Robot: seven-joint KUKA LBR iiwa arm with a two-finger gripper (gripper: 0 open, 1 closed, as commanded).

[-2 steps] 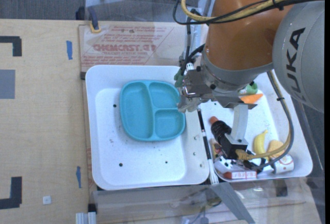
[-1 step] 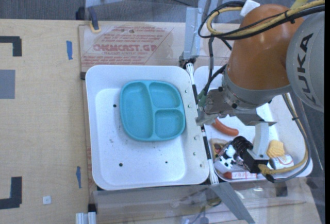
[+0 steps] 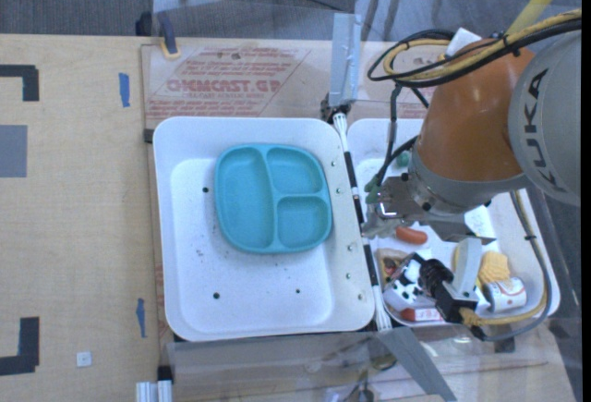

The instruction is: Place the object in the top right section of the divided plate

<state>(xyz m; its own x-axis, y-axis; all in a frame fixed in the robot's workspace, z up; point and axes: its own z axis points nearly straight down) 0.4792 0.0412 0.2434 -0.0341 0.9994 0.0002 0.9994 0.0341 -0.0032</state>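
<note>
Candidate task thing: we read the small orange-red oblong object (image 3: 412,234) as the one to be moved, though we can't confirm that, since the arm covers part of the clutter. It lies on the floor of the right shallow white bin (image 3: 543,261), just beside the hand (image 3: 380,211) on its lower right. We can't tell whether the two touch.

Hand state: it sits low over the right bin's left edge, close to the divider between the bins. The wrist blocks the view, so we can't tell how far open it is or whether it has hold of anything.

The grey arm with the orange band (image 3: 480,123) covers the upper half of the right bin.

Nearby in the same bin are a yellow lumpy item (image 3: 496,269) toward the right and a black-and-white spotted piece (image 3: 399,285) below the orange-red object. Both are too small for us to identify.

The teal divided plastic plate (image 3: 242,197) lies flat in the left shallow white bin (image 3: 175,234), toward that bin's upper middle. It has one large section on the left and two smaller ones stacked on the right. The orange-red object is well apart from it, across the divider.

Both bins rest on the pale wooden surface (image 3: 74,206).
</note>
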